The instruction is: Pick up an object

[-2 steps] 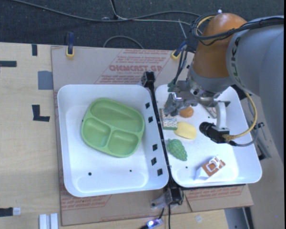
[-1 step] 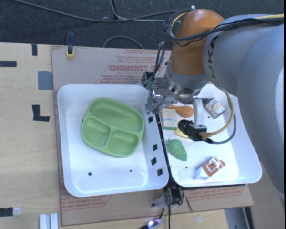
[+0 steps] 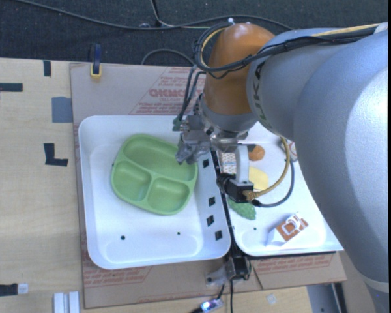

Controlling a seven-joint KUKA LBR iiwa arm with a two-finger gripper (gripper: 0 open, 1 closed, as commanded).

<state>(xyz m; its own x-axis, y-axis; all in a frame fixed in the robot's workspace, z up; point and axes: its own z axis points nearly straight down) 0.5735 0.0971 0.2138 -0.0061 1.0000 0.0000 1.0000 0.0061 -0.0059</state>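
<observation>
Your gripper (image 3: 188, 150) hung at the right rim of the tray (image 3: 151, 175), which stretched left (jaw state: you couldn't tell).

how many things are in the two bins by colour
green: 2, divided tray and a small leafy piece
yellow: 1, flat piece
orange-brown: 1, round piece
orange and white: 1, small carton
total: 5 in view; the arm may hide more
</observation>
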